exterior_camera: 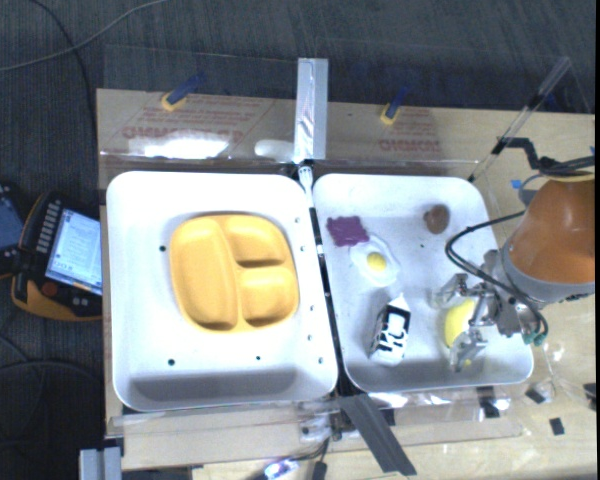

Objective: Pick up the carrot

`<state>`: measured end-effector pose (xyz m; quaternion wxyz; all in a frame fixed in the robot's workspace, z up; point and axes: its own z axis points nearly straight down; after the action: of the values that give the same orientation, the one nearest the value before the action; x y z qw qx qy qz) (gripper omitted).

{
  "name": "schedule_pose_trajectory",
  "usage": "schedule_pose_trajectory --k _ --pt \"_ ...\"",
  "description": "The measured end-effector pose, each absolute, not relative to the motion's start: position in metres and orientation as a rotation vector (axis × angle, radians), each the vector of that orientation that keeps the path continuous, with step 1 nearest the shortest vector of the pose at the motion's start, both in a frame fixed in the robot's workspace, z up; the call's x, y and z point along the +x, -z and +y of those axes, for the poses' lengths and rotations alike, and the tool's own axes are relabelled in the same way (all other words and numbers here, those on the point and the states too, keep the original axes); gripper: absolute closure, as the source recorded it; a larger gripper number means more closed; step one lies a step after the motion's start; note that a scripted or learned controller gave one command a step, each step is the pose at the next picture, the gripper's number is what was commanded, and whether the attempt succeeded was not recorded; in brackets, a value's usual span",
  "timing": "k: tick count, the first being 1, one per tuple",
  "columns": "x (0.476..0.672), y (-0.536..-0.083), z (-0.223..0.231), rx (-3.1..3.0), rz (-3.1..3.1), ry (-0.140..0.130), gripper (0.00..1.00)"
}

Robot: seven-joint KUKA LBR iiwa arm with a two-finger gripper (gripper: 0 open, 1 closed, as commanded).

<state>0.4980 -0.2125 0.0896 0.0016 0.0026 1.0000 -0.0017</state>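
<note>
My gripper (461, 322) is low in the right bin (410, 193), near its front right corner. Its fingers (451, 292) stand apart, one on each side of a yellow lemon-like fruit (457, 320) that lies on the bin floor. The gripper looks open around that fruit. The grey arm with its orange band (558, 238) reaches in from the right, over the bin's right rim.
The right bin also holds a purple piece (347, 230), a fried egg toy (374, 262), a small brown round thing (436, 218) and a black and white carton (390, 332). In the left bin (140, 358) lies a yellow divided tray (232, 271). A black cable (460, 243) loops beside the arm.
</note>
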Motion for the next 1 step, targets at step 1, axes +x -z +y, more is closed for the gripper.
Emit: schedule_pose_trajectory --k 1 --pt "0.4919 -0.0912 -0.2162 -0.536 3.076 0.011 0.0"
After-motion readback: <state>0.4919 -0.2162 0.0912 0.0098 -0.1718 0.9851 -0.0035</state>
